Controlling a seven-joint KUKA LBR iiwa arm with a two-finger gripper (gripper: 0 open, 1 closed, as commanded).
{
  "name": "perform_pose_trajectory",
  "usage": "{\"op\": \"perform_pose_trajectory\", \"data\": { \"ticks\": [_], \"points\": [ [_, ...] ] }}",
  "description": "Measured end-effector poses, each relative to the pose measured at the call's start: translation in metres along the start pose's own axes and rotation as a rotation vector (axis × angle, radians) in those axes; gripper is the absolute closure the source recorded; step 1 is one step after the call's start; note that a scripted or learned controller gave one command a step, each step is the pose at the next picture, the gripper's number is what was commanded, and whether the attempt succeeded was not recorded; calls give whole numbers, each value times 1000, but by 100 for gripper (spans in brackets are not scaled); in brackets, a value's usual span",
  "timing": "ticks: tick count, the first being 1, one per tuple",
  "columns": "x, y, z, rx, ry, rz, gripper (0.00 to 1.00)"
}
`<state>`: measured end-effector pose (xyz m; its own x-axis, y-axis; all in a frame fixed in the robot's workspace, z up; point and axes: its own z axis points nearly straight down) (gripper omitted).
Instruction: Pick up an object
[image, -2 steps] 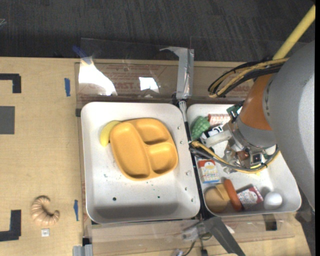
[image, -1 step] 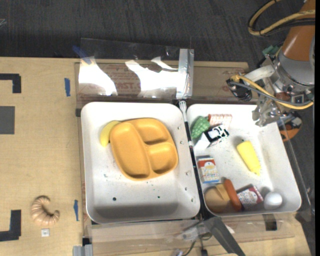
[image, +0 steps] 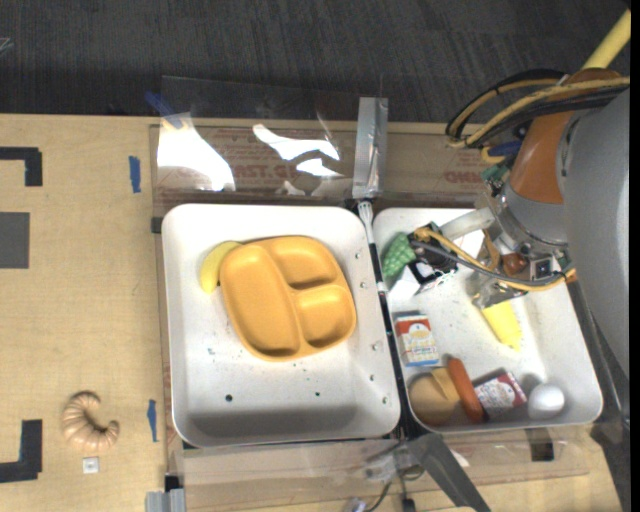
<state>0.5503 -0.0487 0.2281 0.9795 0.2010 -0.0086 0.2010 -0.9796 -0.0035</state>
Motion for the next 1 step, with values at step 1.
{"op": "perform_pose_trajectory", "data": {
  "ticks": [1],
  "points": [
    [-72, -4, -10, -1, 5, 3, 100]
  ]
}}
